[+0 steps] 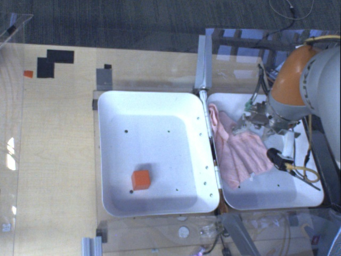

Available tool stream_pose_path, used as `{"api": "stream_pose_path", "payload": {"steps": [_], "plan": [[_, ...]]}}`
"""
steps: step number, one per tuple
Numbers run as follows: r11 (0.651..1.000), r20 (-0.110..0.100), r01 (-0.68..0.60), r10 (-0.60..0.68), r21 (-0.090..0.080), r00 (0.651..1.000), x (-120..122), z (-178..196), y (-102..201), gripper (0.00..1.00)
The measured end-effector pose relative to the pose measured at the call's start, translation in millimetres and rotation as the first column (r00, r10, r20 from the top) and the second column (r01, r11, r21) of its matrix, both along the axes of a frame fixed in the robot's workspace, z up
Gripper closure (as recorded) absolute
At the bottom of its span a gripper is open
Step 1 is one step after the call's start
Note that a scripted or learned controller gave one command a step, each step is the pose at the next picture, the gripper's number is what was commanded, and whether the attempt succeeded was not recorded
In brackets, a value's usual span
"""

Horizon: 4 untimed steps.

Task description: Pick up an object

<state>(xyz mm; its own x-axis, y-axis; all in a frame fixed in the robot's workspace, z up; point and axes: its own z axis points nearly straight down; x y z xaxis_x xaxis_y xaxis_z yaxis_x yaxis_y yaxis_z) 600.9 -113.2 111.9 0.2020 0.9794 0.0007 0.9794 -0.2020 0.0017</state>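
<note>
Camera view, top-down at a slant: light wooden bench [58, 159] carrying two shallow white plastic bins side by side, touching along their inner rims. Left bin [114, 111] holds one small orange cube-shaped block [141, 180], sitting flat on the bin floor near the front edge, left of centre, well apart from every wall. A few small dark dots are scattered on that floor. Right bin [277, 193] holds a crumpled pale pink cloth [242, 156]: one narrow folded strip runs along the bin's left wall from the back corner forward, and the wider bunched part spreads from there toward the bin's centre. Front part of the right bin floor is bare white. Grey KUKA arm with orange band [295, 84] comes in from the right and hangs over the back right part of the right bin. Its two-finger gripper [254, 122] is over the back edge of the pink cloth, at or just above the fabric; contact is unclear. Finger state: cannot tell, the wrist hardware and cables cover the tips from this angle. Nothing visibly grasped. A black cable with a yellow lead [290, 167] hangs from the wrist along the right side of the right bin, just beside the cloth's right edge. Grey metal bracket [202, 63] stands at the bench's back edge above the seam between the bins. Black L-shaped marker [53, 62] and a small orange square tag [28, 74] sit near the bench's back left corner.
</note>
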Motion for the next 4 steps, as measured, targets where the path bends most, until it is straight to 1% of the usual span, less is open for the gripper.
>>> {"api": "stream_pose_path", "payload": {"steps": [1, 2, 3, 4], "plan": [[0.976, 0.012, -0.217, 0.217, -0.006, 0.976, 20.8, -20.8, 30.3, 0.00], [0.934, 0.008, -0.358, 0.358, -0.006, 0.934, 58.0, 7.9, -12.0, 0.00], [0.921, 0.009, -0.390, 0.390, -0.007, 0.921, 8.5, -22.0, -35.4, 0.00], [0.927, 0.010, -0.376, 0.376, -0.006, 0.927, 20.2, -21.9, -0.3, 0.00]]}}
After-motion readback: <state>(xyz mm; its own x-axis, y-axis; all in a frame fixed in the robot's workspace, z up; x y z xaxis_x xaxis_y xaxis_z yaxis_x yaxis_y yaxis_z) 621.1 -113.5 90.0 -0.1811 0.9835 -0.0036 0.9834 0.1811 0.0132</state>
